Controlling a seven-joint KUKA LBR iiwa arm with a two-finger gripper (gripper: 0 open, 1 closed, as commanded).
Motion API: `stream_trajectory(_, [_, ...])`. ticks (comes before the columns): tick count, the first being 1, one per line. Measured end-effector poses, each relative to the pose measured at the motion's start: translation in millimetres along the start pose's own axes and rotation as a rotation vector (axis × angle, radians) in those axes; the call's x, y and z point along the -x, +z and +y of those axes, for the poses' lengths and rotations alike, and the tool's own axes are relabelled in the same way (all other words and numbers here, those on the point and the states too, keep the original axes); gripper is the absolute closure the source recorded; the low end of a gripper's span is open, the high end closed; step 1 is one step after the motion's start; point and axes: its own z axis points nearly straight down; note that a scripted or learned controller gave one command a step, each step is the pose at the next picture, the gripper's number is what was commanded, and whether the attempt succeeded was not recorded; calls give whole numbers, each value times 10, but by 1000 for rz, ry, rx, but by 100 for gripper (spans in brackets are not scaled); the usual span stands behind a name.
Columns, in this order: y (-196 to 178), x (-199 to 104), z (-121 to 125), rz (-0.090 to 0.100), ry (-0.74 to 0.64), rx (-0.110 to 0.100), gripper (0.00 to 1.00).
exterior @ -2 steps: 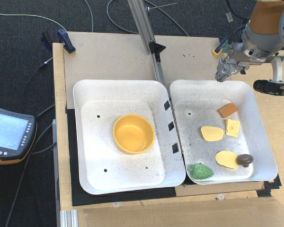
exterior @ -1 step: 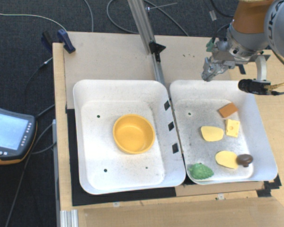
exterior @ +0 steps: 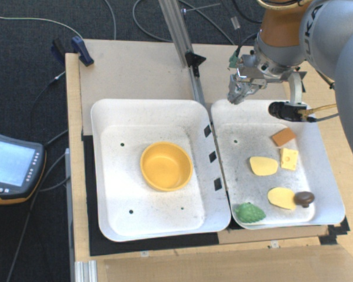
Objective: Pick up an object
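Orange block [exterior: 283,137] well apart from claw [exterior: 236,94].

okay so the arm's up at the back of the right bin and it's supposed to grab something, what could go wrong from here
1. The gripper sits over the back rim of the right bin, away from the items; descending here would likely hit the rim or bare floor.
2. The yellow wedge and brown mushroom-like piece touch, so a grasp could catch both or knock one aside.
3. The green piece lies against the bin's front corner, leaving the fingers little room.
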Motion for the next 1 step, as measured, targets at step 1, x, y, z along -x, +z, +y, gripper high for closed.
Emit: stream_trajectory(1, [112, -519, 29, 0, 1, 0, 100])
